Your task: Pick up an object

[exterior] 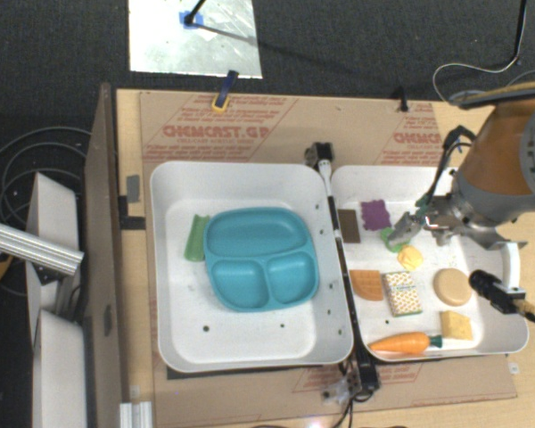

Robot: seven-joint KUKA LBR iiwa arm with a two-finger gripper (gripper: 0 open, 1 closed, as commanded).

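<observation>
objects for picking are seen scattered in the right bin [517,337]. a purple piece [374,213] lies at ten o'clock in it, with a brown block [348,226] just beside at nine. a green piece [394,237] and a yellow piece [411,258] sit near the middle. an orange slab [366,284], a speckled box [402,293] and a tan disc [452,287] are lined up below. a carrot [400,343] and a cheese wedge [456,325] lie at six. the gripper [413,226] is poised over the green piece; whether it is clenched cannot be told. a blue tray [260,257] rests in the left bin [174,239].
</observation>
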